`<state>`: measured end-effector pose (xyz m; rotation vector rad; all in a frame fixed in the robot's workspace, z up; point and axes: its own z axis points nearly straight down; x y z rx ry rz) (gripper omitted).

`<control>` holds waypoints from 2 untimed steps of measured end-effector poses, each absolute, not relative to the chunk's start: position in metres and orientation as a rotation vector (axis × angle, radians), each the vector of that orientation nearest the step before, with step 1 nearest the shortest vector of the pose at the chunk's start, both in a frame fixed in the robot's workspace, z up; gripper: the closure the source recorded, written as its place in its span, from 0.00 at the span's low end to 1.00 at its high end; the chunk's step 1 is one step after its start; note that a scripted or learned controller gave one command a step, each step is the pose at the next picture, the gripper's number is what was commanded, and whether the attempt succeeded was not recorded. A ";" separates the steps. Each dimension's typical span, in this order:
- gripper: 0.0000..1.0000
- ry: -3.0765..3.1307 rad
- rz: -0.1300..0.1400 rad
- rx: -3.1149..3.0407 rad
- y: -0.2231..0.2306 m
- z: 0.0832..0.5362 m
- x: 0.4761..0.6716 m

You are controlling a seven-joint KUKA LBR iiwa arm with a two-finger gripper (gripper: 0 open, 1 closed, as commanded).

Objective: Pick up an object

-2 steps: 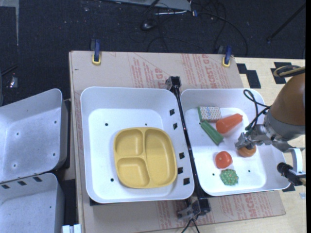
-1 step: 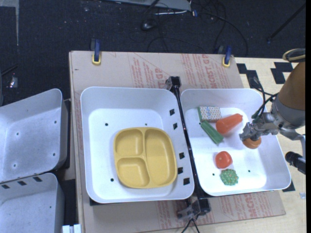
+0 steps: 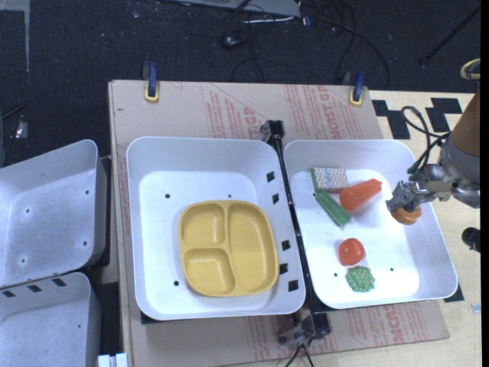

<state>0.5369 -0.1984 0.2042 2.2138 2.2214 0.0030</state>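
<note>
Nearest to us, at the front of the right bin (image 3: 428, 277), lies a green bumpy piece (image 3: 360, 279), and just behind it a red tomato (image 3: 351, 251). Further back lie a carrot (image 3: 360, 194), a green stick (image 3: 333, 207) and a speckled block (image 3: 330, 177). The gripper (image 3: 403, 202) stands at the bin's right side over a small orange object (image 3: 406, 215) — whether it grips it we cannot tell. This object looks round, smooth and light, probably stiff plastic — we would take it across its middle.
</note>
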 end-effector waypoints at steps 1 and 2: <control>1.00 2.232 0.001 2.215 -0.140 0.200 0.537; 1.00 2.233 0.003 2.213 -0.080 0.214 0.532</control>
